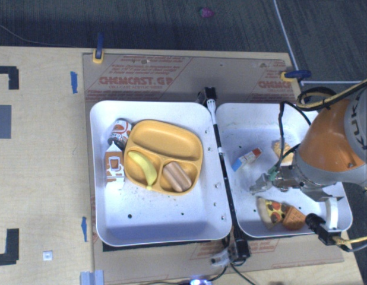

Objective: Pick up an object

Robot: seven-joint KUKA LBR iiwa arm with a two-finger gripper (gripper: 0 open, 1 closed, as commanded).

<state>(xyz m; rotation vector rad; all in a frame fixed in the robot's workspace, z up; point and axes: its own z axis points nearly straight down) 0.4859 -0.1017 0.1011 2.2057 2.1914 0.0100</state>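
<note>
so the gripper (262, 184) hangs low in the right bin (243, 119), just above the pizza slice (280, 213); its fingers seem parted and hold nothing, though it's blurry. nothing is picked up yet.

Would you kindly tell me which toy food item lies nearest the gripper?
The pizza slice in the right bin, just below the gripper; the banana and hot dog sit in the left bin's yellow tray.
</note>
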